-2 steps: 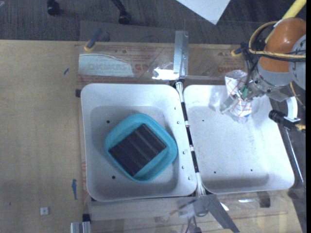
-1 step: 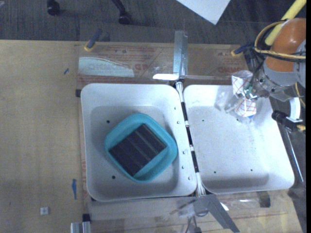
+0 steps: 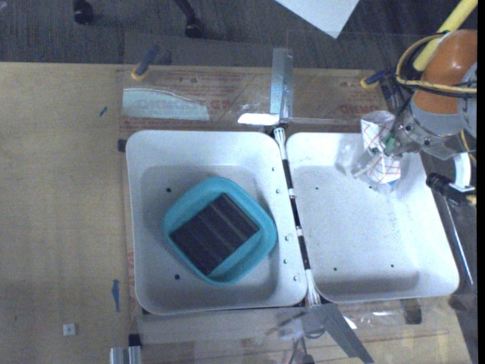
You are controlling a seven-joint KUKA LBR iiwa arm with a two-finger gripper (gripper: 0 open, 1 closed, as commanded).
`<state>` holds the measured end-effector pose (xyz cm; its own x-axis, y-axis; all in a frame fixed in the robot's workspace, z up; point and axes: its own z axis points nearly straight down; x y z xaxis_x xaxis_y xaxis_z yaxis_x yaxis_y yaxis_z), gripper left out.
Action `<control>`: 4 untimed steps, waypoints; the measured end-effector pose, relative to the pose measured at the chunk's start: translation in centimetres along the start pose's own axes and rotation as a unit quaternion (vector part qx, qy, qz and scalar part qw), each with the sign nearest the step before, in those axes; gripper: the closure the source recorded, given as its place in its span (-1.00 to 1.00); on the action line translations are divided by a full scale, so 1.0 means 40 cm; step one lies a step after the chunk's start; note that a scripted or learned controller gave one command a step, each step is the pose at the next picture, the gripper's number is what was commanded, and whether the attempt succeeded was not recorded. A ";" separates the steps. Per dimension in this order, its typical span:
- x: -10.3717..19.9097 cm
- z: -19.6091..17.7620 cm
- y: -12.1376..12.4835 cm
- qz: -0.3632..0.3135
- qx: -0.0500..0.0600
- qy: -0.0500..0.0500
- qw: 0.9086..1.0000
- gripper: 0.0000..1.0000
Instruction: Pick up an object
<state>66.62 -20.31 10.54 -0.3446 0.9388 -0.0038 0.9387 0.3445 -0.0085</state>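
A crumpled clear plastic wrapper with a red-and-white checked patch [image 3: 377, 158] hangs at the far right corner of the right bin [image 3: 364, 256]. Part of it overlaps the bin's back rim, so it looks lifted off the floor. My gripper [image 3: 392, 144] comes in from the right under the orange band and is shut on the wrapper's upper right part. In the left bin [image 3: 151, 165] lies a teal square dish [image 3: 261, 230], turned at an angle, with a dark ribbed block [image 3: 214, 232] inside it.
A metal divider strip [image 3: 297, 226] runs between the two bins. Yellow and black cables [image 3: 424, 51] loop near the wrist at the upper right. A metal bracket [image 3: 281, 82] stands behind the bins on the wooden bench.
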 end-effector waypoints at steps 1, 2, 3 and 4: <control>0.002 -0.074 0.002 0.038 -0.006 0.000 0.999 -1.00; 0.139 -0.140 -0.002 -0.019 -0.004 0.002 1.000 -1.00; 0.045 -0.012 0.003 0.076 -0.004 0.000 0.997 -1.00; 0.045 -0.011 0.003 0.076 -0.004 0.000 0.997 -1.00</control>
<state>66.10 -18.59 10.97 -0.1990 0.9800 -0.0042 0.9800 0.1990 -0.0005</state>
